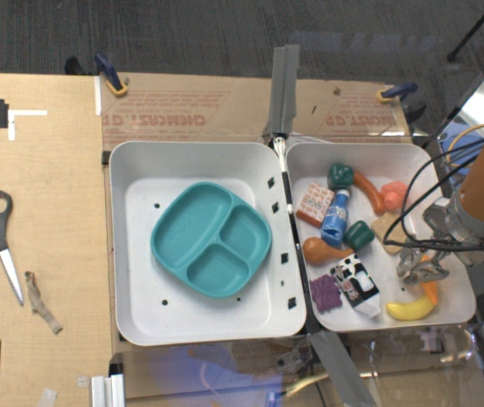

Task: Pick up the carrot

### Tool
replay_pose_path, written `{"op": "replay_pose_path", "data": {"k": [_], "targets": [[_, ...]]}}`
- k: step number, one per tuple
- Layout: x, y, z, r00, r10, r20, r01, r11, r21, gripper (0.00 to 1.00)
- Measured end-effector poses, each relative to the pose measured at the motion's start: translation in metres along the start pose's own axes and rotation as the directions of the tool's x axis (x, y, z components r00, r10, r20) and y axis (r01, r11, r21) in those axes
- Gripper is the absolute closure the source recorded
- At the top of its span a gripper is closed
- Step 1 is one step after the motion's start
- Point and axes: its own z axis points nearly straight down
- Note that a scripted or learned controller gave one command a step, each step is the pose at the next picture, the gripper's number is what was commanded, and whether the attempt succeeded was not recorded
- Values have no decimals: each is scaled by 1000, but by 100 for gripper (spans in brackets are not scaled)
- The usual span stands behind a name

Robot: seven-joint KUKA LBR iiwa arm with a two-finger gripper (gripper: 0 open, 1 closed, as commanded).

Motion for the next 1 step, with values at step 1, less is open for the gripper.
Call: {"op": "replay_pose_path", "data": {"k": [1], "targets": [[-5, -4, -41, 929, -369, 1, 369, 929, -1, 100]]}}
